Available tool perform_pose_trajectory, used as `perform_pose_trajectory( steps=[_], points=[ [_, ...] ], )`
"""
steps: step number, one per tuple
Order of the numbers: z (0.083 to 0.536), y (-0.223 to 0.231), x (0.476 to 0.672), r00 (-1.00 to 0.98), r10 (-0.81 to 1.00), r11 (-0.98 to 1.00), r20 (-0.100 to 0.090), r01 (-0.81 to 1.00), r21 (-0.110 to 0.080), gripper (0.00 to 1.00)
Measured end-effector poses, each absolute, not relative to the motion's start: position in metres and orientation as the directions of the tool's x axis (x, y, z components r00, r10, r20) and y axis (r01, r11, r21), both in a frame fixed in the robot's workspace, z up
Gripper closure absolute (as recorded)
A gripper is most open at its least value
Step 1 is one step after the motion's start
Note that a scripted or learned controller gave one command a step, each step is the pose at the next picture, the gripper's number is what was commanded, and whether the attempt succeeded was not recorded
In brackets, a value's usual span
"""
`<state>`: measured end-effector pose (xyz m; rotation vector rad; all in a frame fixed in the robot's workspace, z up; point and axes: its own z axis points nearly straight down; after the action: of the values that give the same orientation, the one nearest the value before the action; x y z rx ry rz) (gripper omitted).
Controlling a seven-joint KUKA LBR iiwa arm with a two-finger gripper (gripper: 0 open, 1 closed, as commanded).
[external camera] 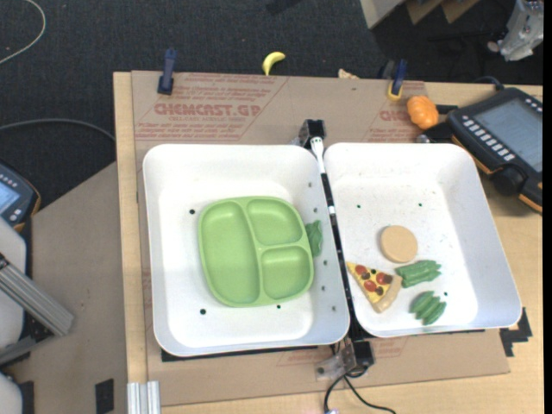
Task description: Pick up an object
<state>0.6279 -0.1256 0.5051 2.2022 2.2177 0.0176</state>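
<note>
The left bin (172, 231) holds a green divided plate (256, 250), lying flat near its middle. A small green toy piece (314, 238) rests against the plate's right edge, by the bin wall. In the right bin (457, 188) the objects cluster near the front. A round tan cookie (399, 243) lies there, with a toy pizza slice (374, 283) to its front left. A green pea pod (418, 272) sits just in front of the cookie, and a second green vegetable (427, 306) lies nearer the front rim.
An orange toy fruit (422, 110) and a black teach pendant (509, 141) lie on the bench behind the right bin. A yellow banana (273, 60) sits at the board's far edge. Blue clamps (166, 72) (397, 78) grip the board.
</note>
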Motion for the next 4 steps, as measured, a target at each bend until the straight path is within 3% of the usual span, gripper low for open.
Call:
perform_pose_trajectory(
  steps=[1, 2, 3, 4],
  points=[
    [0.392, -0.122, 0.599, 0.002, 1.0, -0.002, 0.002, 1.0, -0.012, 1.0],
    [0.279, -0.115, 0.518, 0.003, 1.0, -0.003, 0.004, 1.0, -0.017, 1.0],
    [0.079, -0.093, 0.518, 0.001, 1.0, -0.001, 0.001, 1.0, 0.0, 1.0],
    [0.191, 0.03, 0.527, -0.015, 1.0, 0.015, 0.007, 1.0, 0.012, 1.0]
  ],
)
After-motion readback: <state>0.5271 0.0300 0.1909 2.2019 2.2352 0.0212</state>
